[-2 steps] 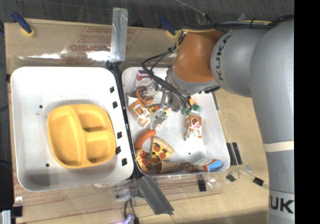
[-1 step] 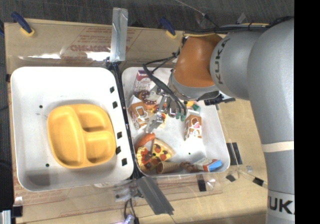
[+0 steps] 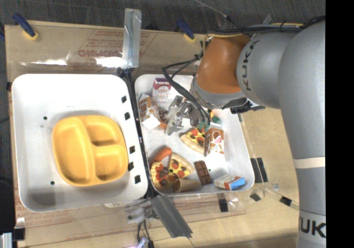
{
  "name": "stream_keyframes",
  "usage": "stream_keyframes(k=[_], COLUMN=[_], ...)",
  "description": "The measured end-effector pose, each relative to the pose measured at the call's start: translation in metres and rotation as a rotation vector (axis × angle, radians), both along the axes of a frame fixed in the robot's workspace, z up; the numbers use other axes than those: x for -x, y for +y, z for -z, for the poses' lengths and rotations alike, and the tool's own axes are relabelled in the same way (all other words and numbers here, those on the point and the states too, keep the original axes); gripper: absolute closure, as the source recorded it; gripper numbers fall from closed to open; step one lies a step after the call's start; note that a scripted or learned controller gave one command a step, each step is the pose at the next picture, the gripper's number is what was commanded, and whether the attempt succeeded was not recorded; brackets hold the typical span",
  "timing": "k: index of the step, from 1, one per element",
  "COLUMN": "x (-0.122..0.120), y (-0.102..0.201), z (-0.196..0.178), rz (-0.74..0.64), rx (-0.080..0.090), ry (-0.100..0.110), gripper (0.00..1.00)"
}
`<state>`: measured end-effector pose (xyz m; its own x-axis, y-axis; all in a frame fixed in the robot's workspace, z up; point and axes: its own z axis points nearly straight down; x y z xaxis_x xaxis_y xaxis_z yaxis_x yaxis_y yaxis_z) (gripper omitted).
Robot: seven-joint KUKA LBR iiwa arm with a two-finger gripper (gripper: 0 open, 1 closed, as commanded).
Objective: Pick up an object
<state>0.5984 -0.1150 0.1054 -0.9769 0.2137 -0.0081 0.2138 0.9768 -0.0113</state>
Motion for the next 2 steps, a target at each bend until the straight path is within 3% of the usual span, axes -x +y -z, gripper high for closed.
stream_keyframes(k=[1,2], x=[-0.021,-0.012], y=[0.017,0.012], z=[-0.123,-0.165], rz=[0.049,0.614], rx=[-0.011,-0.013], ry=[-0.011,-0.002], gripper=[1.00,1.00])
